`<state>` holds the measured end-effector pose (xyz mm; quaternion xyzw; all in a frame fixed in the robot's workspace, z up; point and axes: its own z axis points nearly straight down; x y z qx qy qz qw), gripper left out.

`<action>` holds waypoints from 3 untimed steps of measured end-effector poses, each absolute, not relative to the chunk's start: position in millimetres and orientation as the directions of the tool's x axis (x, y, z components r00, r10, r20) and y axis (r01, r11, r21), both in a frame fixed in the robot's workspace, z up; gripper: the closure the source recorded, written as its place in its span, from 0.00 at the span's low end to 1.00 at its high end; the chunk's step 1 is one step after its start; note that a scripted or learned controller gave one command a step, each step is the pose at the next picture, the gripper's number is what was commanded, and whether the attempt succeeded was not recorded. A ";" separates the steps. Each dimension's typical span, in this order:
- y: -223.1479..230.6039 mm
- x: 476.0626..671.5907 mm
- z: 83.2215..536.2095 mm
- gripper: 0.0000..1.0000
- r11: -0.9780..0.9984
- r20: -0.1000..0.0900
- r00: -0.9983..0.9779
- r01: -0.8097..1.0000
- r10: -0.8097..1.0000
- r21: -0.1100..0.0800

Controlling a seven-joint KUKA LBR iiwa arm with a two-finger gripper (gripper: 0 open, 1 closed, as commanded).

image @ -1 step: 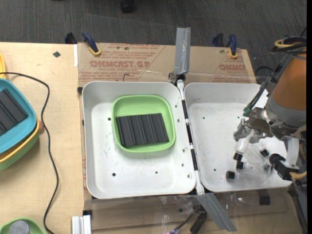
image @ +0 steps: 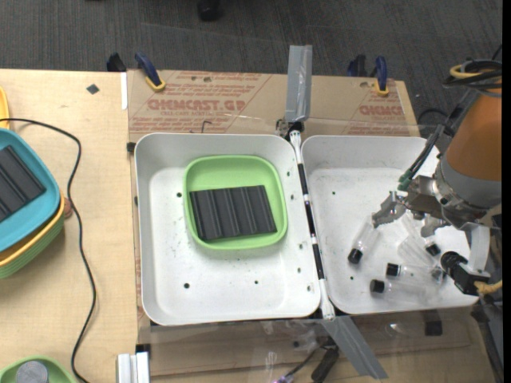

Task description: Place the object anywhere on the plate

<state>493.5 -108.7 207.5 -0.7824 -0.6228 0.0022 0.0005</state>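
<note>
Nearest the camera, along the front edge of the bench (image: 64, 294), a black cable (image: 80, 309) trails down the wood to the left of the left bin (image: 160, 294), and a corner of something green and round (image: 32, 371) peeks in at the bottom.

In the right bin (image: 335, 294), just right of the left bin across their shared rim, lie several small clear vials with black caps (image: 382, 282) — scattered over the front half of its floor, some touching, their exact number hard to tell because the plastic is see-through. These look to be the objects of the task; none of them is on the plate.

Above those vials hangs the gripper (image: 395, 211), low over the right bin's middle, reaching in from the right on the grey arm (image: 463, 186) with its orange band (image: 479, 134). Its jaws are blurred against the clear vials, so I cannot tell how far apart they stand or whether anything sits between them.

The green plate (image: 200, 178) rests in the back half of the left bin, a dark ribbed slab (image: 234, 212) lying flat on it.

Left of the left bin, at the bench's edge, sits a stack of teal and yellow dishes (image: 36, 214) carrying another dark ribbed slab.

Behind both bins lies a brown cardboard sheet (image: 207, 98), held by blue-and-yellow clamps (image: 149, 71), with a grey strip (image: 299, 82) rising behind the seam between the bins.
</note>
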 end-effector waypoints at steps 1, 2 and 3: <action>-156.9 487.9 239.6 0.00 -0.431 -0.003 0.431 0.902 0.902 -0.002; -210.2 488.6 274.0 0.00 -0.699 -0.005 0.699 0.715 0.715 -0.003; -216.7 491.8 314.1 0.00 -0.790 -0.005 0.790 0.614 0.614 -0.002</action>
